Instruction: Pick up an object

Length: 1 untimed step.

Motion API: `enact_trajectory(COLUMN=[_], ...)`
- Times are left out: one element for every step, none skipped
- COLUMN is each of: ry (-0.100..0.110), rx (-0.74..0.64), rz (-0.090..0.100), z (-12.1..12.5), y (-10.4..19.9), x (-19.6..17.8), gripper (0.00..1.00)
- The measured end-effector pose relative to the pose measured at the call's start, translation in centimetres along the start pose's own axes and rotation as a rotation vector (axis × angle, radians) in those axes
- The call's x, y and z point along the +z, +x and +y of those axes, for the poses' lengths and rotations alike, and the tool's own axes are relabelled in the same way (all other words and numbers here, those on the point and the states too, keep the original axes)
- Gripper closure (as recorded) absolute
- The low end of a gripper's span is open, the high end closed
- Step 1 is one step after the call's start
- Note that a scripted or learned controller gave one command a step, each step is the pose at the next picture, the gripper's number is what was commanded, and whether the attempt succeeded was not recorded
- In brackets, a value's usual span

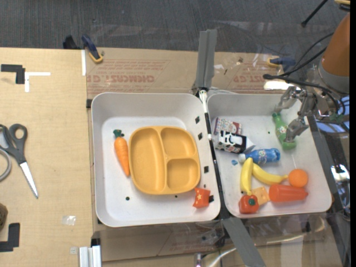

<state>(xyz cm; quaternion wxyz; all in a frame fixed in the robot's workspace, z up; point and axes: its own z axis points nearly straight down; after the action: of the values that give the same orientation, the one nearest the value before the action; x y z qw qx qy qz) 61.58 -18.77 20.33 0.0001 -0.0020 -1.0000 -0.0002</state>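
My gripper (293, 114) hangs over the far right corner of the right bin (320, 204), with its fingers spread open. A small green bottle (284, 131) lies just under and beside the fingertips; nothing is lifted between them. Nearer in the same bin lie a black-and-white carton (229, 136), a blue bottle (265, 156), two yellow bananas (246, 174), an orange (298, 178), a long orange-red piece (288, 193) and a red tomato-like toy (249, 204).
The left bin (99, 149) holds a yellow divided plate (164, 159), a carrot (121, 152) and a small red object (202, 198). Scissors (20, 156) lie on the wooden bench at far left. Cables run behind the right bin.
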Motion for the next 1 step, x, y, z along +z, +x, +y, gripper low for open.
enact_trajectory(ry=[0.0], rx=[-0.037], rz=[-0.001], z=[-1.01], y=[-2.03], x=[10.36], gripper=[0.0])
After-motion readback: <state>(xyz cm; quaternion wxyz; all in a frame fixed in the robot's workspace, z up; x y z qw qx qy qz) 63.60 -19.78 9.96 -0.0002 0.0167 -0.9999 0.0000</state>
